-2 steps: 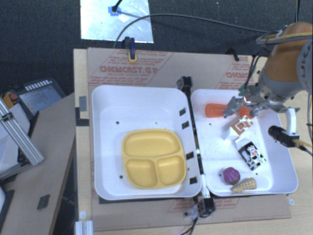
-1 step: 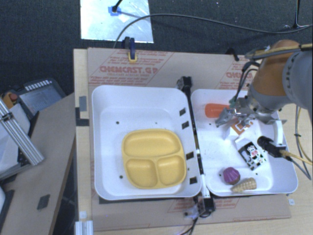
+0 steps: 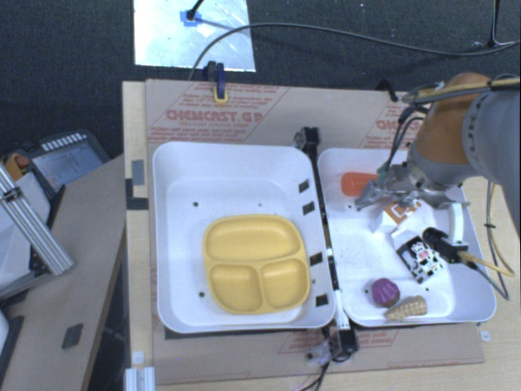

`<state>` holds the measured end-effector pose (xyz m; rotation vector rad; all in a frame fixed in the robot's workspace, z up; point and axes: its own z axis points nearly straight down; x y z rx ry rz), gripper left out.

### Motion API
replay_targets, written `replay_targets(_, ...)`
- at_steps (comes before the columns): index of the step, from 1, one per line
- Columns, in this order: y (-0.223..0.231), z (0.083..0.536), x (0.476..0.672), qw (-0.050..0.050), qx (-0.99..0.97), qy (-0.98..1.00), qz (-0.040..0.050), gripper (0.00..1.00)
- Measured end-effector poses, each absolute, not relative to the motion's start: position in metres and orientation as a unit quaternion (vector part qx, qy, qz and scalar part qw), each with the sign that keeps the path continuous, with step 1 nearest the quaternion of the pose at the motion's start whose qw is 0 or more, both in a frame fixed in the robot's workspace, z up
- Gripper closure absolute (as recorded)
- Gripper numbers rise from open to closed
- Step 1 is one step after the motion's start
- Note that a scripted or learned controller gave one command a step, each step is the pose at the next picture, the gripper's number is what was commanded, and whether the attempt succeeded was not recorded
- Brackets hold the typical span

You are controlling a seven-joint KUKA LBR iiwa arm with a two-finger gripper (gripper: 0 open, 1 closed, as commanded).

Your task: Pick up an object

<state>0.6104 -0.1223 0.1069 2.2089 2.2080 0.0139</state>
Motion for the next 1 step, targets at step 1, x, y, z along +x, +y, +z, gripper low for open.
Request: replay_targets(1, -0.1245, 0.1181, 0.6126, 0.016, 0.707, 0.707, 0.0058, 1.00)
